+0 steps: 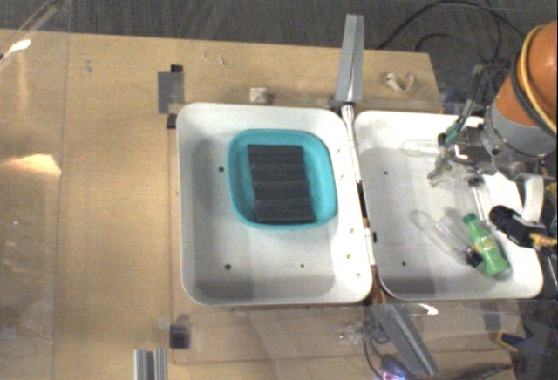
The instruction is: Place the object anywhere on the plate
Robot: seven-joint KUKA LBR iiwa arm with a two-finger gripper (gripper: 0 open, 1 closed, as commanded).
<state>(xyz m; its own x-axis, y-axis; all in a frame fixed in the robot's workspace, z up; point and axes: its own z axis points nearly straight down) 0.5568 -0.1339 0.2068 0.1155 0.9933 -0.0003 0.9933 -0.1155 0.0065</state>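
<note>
At the nine o'clock side of the bench (105, 195) sat the left bin (200, 274), and inside it, toward its ten o'clock area, lay a turquoise plate (324, 186) with rounded corners, carrying a dark ribbed slab (279, 184) across most of its middle. Between the two bins ran a grey divider bar (352, 60) at twelve o'clock, with the bin walls touching along the seam. The right bin (392, 274) held the object for the task, a small green bottle (488, 249) with a dark end, lying tilted at roughly the bin's four o'clock corner, just beside a clear tube-like item (440, 230) that was hard to make out against the white floor. The arm (532, 99) reached in at three o'clock, and its gripper (455, 159) hung over the upper part of the right bin, near one o'clock from the bottle and apart from it; whether the claw was spread or closed could not be told, since the metal parts blurred together, and nothing could be seen held in it. By the look of it, the task stood at the reaching step, with the bottle not yet picked up. The next move would likely call for shifting toward five o'clock, lining up across the bottle's narrow body, and descending without nudging the clear item beside it
</note>
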